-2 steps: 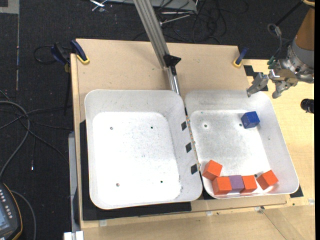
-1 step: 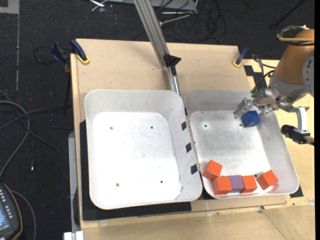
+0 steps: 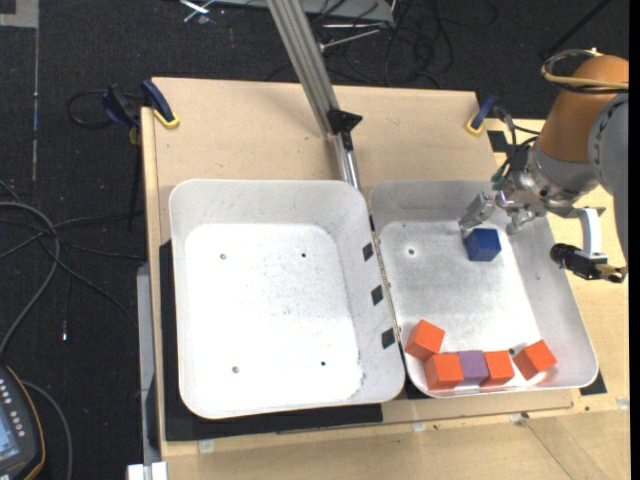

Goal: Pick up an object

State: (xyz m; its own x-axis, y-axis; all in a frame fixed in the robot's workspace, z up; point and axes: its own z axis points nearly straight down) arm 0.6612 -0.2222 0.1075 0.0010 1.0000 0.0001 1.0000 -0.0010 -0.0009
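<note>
A blue cube lies on the floor of the right bin, in its upper right part. My gripper hangs right over the cube's far edge, fingers spread to either side, and it is open. Nothing sits between the fingers. The grey arm with its orange band comes in from the right edge. Along the bin's near wall rest several more cubes: an orange one, another orange one, a purple one, and two more orange ones.
The left bin adjoins the right one. A slanted metal pole runs from the top down to the seam between the bins. Clamps grip the bench's far corners. A black fitting juts beside the right bin's rim.
</note>
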